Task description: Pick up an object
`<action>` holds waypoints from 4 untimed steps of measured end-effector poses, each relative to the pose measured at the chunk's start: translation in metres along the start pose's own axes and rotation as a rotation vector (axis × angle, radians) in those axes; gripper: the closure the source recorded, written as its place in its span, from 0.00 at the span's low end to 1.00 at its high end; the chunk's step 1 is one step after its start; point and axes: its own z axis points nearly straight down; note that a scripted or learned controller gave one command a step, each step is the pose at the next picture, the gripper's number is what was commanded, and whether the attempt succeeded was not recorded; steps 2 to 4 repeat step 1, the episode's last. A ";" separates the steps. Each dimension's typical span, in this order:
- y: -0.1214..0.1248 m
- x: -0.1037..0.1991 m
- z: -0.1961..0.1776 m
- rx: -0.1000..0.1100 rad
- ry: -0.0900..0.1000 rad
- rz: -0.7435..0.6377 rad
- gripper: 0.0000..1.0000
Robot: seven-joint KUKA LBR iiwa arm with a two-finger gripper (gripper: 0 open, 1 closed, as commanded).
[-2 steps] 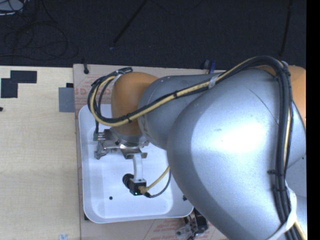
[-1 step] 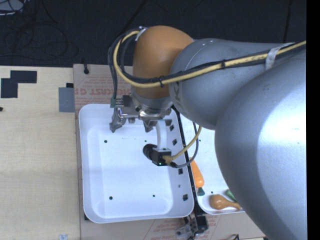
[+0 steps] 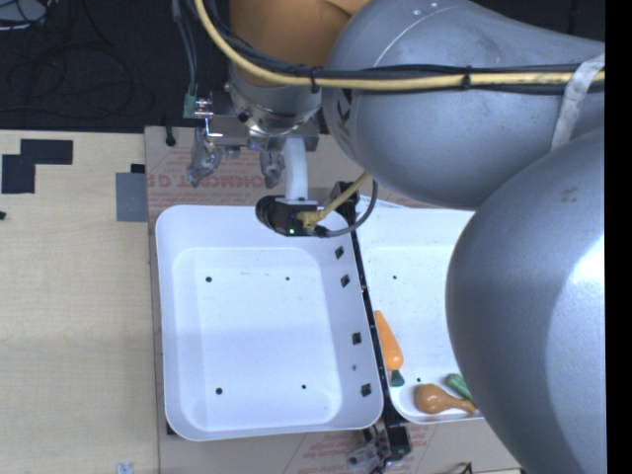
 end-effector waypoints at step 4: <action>0.006 -0.100 0.048 0.020 -0.011 0.014 0.00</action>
